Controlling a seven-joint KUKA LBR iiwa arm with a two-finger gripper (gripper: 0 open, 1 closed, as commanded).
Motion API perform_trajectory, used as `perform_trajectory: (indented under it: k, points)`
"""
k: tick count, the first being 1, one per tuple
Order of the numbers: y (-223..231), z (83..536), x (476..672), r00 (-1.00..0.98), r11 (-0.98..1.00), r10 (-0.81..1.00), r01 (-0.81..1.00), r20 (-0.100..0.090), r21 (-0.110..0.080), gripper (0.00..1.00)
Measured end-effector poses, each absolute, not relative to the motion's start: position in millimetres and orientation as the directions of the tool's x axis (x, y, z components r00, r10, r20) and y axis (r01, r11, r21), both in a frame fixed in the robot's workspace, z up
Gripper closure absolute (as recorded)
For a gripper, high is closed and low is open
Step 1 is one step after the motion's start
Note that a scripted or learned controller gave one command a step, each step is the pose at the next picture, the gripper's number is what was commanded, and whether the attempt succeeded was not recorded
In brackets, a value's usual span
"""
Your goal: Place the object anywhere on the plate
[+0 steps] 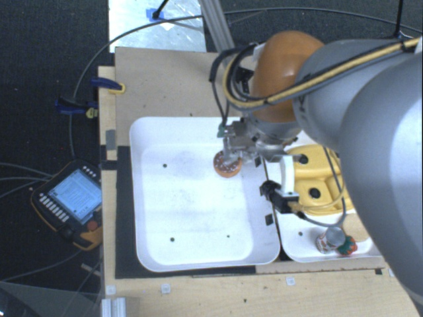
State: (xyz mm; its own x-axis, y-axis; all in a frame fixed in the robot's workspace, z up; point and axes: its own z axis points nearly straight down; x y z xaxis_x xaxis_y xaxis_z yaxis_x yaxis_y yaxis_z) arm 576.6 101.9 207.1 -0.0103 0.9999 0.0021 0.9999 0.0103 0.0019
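A small round brown object (227, 166) sits at the upper right of the left white bin (165, 243), right at the tip of my gripper (229, 152). The gripper hangs straight above it from the orange-banded wrist, and the view does not settle whether it grips the object or only touches it. A yellow plate (316, 180) lies in the right bin (297, 249), partly hidden under the arm.
A small red, green and white item (335, 242) lies at the front of the right bin. The big grey arm covers most of that bin. The wall between the two bins runs just right of the gripper.
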Motion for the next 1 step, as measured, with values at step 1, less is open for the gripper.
perform_trajectory:
  k: [1]
  points:
    - [98.7, 207.2, 576.3, -0.006, 0.006, 1.0, 1.0, 0.001, 0.001, 0.0]
